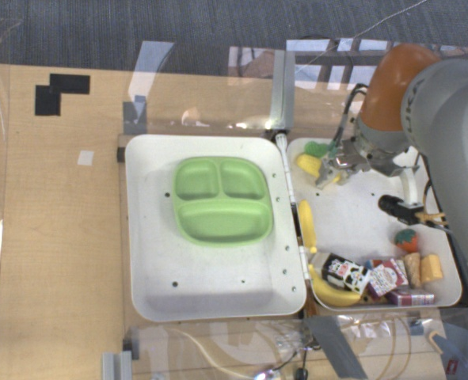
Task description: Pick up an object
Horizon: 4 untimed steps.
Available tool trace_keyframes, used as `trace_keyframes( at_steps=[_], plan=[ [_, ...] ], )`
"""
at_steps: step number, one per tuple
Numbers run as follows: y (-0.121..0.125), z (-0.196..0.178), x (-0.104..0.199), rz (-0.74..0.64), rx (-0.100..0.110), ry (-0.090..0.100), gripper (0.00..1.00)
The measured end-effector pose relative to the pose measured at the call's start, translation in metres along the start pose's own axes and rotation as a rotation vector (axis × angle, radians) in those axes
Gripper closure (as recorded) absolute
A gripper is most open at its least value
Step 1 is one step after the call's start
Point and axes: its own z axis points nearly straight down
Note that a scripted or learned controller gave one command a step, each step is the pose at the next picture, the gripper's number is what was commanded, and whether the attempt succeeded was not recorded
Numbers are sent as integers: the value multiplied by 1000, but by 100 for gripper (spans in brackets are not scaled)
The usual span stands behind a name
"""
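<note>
A green plate (221, 199) with three parts sits in the left white bin (150, 291) on a wooden bench (51, 236)

Light matt wooden bench top (51, 236), two smooth white plastic bins (150, 291), glossy green divided plastic plate (222, 199), smooth grey arm casing with glossy orange band (396, 81), ribbed grey carpet (178, 6)

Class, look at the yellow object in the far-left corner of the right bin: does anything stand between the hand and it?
Nothing visible does. The hand hangs right at the yellow object in the right bin, with a green item just behind it, not in between.
</note>
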Motion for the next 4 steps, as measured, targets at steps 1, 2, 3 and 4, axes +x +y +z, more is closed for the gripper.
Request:
trace_keyframes(
  at_steps=[1,2,3,4],
  plan=[
    [18,-92,55,54,-32,-4,100],
    [-18,1,14,61,-31,-4,100],
    [-19,1,11,63,-32,-8,0],
    [-46,-157,-27,148,-31,-4,0]
  ],
)
